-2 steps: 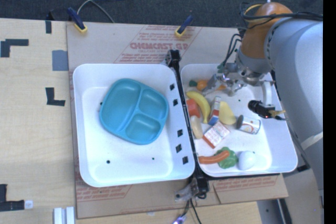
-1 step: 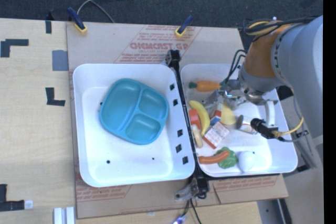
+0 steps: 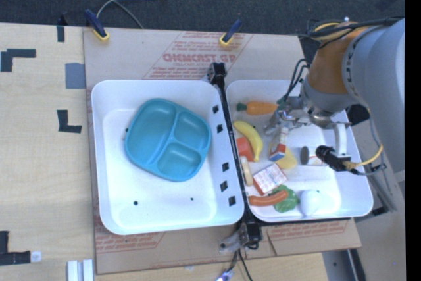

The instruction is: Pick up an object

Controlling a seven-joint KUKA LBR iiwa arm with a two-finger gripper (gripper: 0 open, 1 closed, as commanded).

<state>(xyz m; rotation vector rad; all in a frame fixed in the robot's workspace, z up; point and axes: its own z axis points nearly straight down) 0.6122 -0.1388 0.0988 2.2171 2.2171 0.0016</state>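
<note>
The right bin (image 3: 348, 197) holds several toy items: an orange carrot (image 3: 258, 106), a yellow banana (image 3: 250, 137), a red piece (image 3: 245, 149) beside it, a small red, blue and yellow block (image 3: 278, 155), a white and red packet (image 3: 269, 178), a red and green item (image 3: 279, 199) and a white object (image 3: 310, 201). My gripper (image 3: 279, 126) hangs over the middle of this bin, just right of the banana and above the small block. It is open with nothing between its fingers.
The left bin (image 3: 105, 141) holds a blue divided plate (image 3: 167, 139). A black divider (image 3: 226, 135) runs between the bins. The grey arm (image 3: 368, 76) with its orange band covers the right bin's far right side. Yellow clamps (image 3: 97, 24) grip the cardboard's back edge.
</note>
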